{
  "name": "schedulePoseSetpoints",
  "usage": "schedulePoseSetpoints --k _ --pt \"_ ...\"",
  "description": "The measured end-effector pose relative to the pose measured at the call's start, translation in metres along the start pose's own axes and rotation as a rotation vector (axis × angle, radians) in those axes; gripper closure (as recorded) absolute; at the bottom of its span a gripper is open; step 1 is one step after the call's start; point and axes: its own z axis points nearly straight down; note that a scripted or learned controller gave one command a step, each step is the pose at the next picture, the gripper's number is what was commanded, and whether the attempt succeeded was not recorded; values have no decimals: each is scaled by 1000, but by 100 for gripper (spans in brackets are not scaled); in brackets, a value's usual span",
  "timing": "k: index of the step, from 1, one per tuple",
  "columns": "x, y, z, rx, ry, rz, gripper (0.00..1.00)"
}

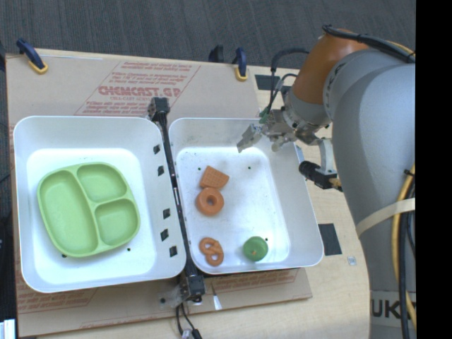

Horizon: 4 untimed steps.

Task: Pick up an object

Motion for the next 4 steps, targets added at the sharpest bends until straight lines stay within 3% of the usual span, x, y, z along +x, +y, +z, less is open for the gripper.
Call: schedulePoseSetpoints --k 1,4 --pt "45 0 -48 -2 0 1 0" --pt "45 0 -48 0 0 1 0"
